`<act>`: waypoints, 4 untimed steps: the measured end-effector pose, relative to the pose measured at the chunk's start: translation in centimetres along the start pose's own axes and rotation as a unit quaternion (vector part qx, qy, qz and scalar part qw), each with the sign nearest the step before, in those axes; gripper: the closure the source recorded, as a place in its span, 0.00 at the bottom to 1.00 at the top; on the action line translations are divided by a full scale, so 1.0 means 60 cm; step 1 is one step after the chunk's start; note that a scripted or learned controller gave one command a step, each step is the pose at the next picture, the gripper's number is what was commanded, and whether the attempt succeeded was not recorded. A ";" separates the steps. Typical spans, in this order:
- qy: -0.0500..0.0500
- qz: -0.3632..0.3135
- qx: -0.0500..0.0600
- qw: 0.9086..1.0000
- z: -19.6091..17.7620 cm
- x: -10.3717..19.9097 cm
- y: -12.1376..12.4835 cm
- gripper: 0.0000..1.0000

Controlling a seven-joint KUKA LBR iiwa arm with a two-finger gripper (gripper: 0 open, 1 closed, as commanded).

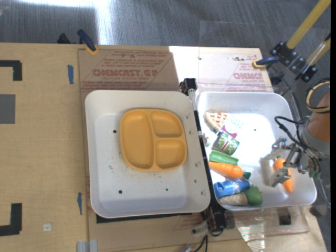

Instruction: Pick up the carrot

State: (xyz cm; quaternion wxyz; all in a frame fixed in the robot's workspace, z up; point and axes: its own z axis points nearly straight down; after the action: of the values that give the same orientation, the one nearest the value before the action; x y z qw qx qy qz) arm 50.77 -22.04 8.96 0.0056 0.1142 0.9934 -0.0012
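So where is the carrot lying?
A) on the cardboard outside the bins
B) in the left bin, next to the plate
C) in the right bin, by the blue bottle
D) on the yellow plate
C: the carrot lies in the right bin, just above the blue bottle, near the bin's left wall.

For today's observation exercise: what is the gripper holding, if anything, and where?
Cannot be told: the gripper has something orange at its fingers. The carrot lies apart.
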 end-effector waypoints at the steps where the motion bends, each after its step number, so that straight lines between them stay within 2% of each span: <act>1: -0.007 -0.001 0.001 1.000 -0.023 -0.008 0.001 1.00; 2: -0.006 -0.001 0.001 1.000 -0.021 -0.007 0.001 0.00; 3: -0.001 -0.082 -0.001 0.997 0.000 0.005 -0.007 0.00; 4: -0.008 -0.082 0.000 0.997 -0.023 -0.002 -0.005 1.00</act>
State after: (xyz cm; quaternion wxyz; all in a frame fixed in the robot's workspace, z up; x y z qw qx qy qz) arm 50.81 -22.38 10.32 0.0130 0.0322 0.9994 -0.0027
